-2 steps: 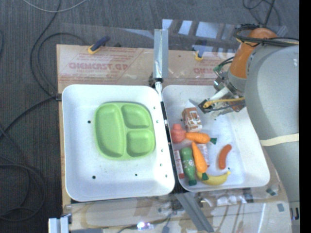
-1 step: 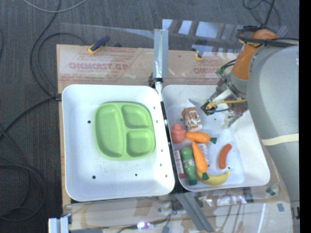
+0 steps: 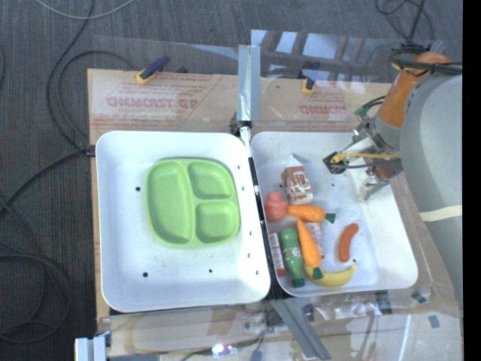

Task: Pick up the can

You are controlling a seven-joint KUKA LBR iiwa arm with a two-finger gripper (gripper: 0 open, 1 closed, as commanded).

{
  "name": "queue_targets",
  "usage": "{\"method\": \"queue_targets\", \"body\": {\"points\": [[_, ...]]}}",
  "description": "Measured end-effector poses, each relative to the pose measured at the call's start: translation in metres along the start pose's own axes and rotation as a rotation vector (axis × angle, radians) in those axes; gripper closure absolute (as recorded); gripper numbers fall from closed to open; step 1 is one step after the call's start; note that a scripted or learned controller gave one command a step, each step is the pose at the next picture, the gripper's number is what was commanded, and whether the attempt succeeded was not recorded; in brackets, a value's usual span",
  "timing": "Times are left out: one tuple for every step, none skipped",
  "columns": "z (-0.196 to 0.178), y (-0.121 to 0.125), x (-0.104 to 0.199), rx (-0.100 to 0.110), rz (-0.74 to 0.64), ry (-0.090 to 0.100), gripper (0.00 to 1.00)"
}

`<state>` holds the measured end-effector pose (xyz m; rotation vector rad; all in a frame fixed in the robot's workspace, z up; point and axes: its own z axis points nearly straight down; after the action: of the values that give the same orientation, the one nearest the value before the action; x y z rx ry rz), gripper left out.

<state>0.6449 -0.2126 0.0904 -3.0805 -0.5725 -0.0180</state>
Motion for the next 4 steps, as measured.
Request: {"method": "queue_targets", "body": {"points": [[-0.008, 0.001, -0.002, -0.004, -0.004, -0.011, 1.00], [-0.105, -0.036, 0.025, -0.004, -0.016, -0.016, 1.00], [-0.002, -0.079, -0.029, -0.004, 0.039, -0.013, 1.00], [-0.175, -0.103, 0.037, -0.003, 0.157, -0.016, 1.00]]}}
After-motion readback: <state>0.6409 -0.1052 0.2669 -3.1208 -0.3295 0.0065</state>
